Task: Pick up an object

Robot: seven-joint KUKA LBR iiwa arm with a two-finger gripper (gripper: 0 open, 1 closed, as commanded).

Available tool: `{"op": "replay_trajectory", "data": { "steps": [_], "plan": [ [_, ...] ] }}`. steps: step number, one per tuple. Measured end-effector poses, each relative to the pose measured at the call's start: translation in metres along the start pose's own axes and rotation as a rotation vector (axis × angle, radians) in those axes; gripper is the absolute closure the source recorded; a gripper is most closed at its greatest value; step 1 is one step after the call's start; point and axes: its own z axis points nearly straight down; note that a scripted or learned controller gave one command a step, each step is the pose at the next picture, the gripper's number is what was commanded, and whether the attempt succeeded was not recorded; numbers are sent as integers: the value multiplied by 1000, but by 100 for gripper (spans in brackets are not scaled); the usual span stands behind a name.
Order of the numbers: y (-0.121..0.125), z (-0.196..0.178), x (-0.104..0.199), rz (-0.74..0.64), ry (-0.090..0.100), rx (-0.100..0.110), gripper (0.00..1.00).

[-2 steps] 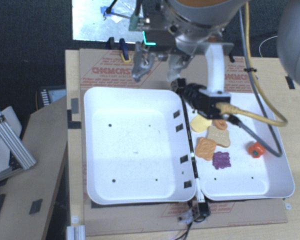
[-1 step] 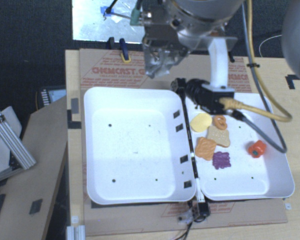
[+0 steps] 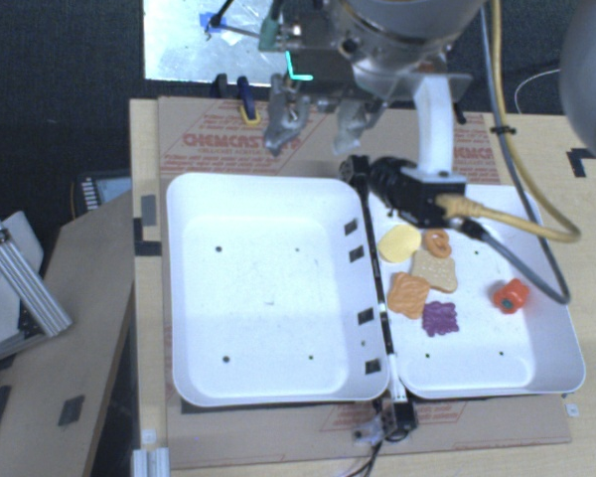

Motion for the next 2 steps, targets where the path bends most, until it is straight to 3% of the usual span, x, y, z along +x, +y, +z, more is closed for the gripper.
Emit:
{"op": "replay_trajectory", "data": {
  "steps": [1, 2],
  "plan": [
    [0, -11, 0, -3, 2, -2, 100],
    [0, -11, 0, -4, 1, -2, 0]
  ]
}}
